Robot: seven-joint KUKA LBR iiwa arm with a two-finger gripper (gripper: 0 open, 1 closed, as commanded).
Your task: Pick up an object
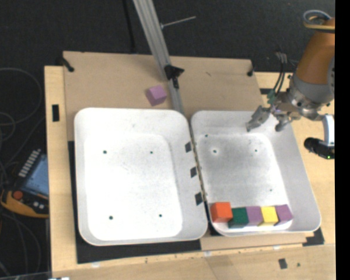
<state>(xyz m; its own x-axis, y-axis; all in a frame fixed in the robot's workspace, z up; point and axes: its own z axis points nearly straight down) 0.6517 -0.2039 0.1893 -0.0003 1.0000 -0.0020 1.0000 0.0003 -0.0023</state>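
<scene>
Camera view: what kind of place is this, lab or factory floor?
Most likely a robotics lab test bench. A robot arm reaches over two white bins on a plywood board, toy blocks line one bin's near edge, and loose cables trail across the dark floor.

Most of the right bin's point(291, 156) floor is left open; its near edge is taken up by a row of blocks point(252, 214) set touching one another against the front wall. The left bin's point(84, 156) floor is unobstructed throughout. A slanted metal post point(154, 39) is planted behind the bins' junction, with a purple cube point(157, 94) beside it on the bench point(221, 80).
</scene>
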